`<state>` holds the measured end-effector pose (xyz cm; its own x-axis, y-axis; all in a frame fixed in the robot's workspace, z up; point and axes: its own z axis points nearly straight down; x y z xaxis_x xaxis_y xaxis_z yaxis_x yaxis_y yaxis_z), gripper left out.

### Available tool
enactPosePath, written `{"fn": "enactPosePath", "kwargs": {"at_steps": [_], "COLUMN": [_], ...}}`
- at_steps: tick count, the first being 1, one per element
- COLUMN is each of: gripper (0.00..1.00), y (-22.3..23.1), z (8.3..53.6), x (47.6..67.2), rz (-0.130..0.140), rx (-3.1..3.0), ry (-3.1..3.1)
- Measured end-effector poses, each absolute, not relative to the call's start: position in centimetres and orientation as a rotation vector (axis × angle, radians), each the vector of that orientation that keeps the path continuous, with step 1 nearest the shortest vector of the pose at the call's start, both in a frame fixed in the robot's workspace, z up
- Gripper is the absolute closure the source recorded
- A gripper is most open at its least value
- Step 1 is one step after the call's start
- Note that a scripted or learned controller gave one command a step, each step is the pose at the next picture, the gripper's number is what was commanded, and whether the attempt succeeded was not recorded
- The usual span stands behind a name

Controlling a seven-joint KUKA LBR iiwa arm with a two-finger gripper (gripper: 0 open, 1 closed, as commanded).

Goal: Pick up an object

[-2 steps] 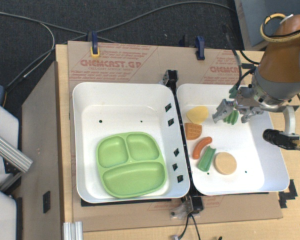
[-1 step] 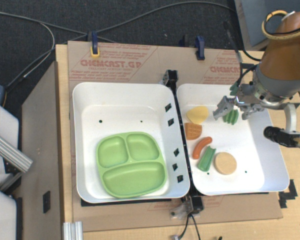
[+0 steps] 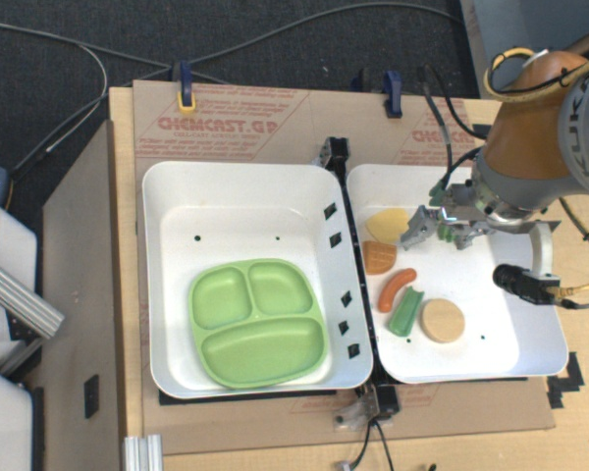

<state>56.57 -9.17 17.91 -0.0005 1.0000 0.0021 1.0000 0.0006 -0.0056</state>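
Over the right bin, the jaws of the gripper hang near the upper-left cluster of objects, beside a pale yellow rounded piece; whether they are released or clenched cannot be told, and nothing shows between them. Judged from this, the approach step is in hand and no object has been picked. Candidate objects lie in this bin: an orange wedge-like piece, a smooth red-orange sausage shape, a green oblong block and a tan flat disc. All appear to be matte toy food. The next move probably calls for descent centred on one piece. In the left bin rests a green three-compartment tray of smooth plastic.
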Motion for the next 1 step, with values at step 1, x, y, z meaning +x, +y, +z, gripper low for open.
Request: {"fn": "enactPosePath", "kwargs": {"at_steps": [1], "gripper": [0.00], "y": [-9.59], "z": [12.53], "x": [55.65], "rz": [0.004], "rx": [-2.219], "ry": [-2.216]}}
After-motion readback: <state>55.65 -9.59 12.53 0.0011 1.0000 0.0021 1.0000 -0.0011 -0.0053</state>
